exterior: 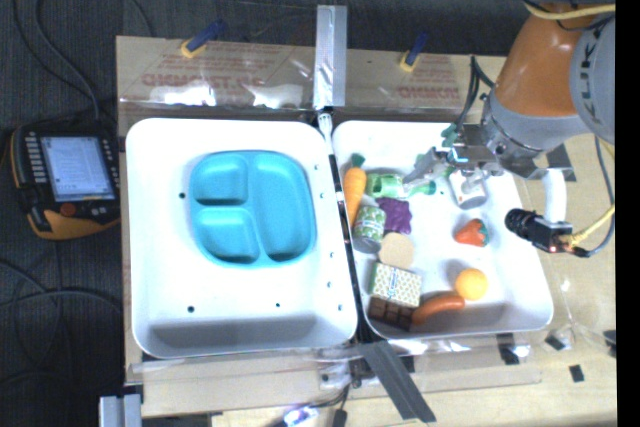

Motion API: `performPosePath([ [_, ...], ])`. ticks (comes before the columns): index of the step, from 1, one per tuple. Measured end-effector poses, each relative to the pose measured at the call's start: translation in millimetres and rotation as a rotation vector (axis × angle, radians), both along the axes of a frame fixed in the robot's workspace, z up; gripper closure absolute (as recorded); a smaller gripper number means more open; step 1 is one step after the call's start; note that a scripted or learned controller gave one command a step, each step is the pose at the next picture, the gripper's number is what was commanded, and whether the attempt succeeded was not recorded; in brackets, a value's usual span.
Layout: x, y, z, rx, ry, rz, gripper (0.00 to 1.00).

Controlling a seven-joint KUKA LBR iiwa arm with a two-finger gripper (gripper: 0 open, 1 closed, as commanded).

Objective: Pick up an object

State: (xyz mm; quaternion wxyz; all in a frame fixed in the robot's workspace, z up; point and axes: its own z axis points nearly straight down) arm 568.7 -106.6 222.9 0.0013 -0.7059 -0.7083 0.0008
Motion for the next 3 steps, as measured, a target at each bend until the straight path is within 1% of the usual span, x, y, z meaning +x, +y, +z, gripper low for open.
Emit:
performPosePath([
  [1,-34,-82,9,-0.003,-0.002,-0.189,0.0],
  [2,-20,-108,-76,0.002,0.005,-0.409,0.0],
  [3,-28,-87,-132,0.01,-0.011,-0.387,0.0],
])
